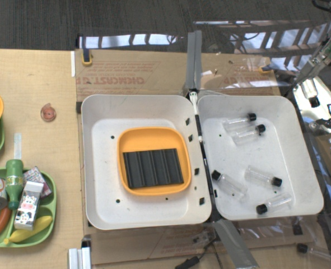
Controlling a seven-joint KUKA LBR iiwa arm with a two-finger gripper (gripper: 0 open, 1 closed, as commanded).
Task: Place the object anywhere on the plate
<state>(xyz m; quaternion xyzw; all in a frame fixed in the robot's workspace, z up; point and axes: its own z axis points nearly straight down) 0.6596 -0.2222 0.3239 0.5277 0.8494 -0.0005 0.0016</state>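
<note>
Wooden surface (42,83), far left: green tray (47,228) of toy food. Left bin (98,206): orange plate (154,136) near centre, with a dark ribbed block (154,168) lying flat on it. Right bin (299,150): five clear black-capped vials (260,176) lying scattered, apart from one another, all off the plate; state of the claw cannot be told.

Smooth matt orange plastic plate (154,139) carrying a ribbed black mat (153,167) (rubbery-looking); clear glossy plastic vials (241,122); pale wood-grain tabletop (31,83).
</note>
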